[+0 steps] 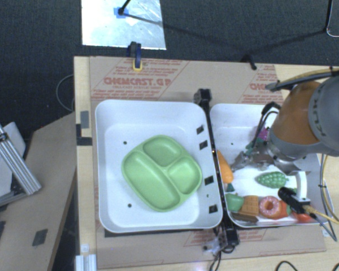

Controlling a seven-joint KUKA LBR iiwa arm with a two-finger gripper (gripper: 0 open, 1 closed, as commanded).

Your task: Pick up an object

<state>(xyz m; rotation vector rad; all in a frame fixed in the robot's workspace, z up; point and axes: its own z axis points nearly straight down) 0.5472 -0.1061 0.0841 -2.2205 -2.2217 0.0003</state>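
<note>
My gripper (241, 161) reaches down into the right bin (237, 117), near its left side. Just left of it an orange carrot-like piece (224, 166) lies against the bin's left wall. A green bumpy object (271, 179) rests to the right of the gripper, below the wrist. Along the front edge lie a small green piece (234, 201), a brown waffle-like piece (249, 208), a pink donut (269, 206) and a red piece (305, 217). A small purple item (264, 133) shows beside the arm. Nothing is visibly held.
The left bin (110, 123) holds a light green divided plate (161, 173). A black divider with clips (209, 145) separates the two bins. The arm's grey and orange body (305, 120) covers the right bin's right part.
</note>
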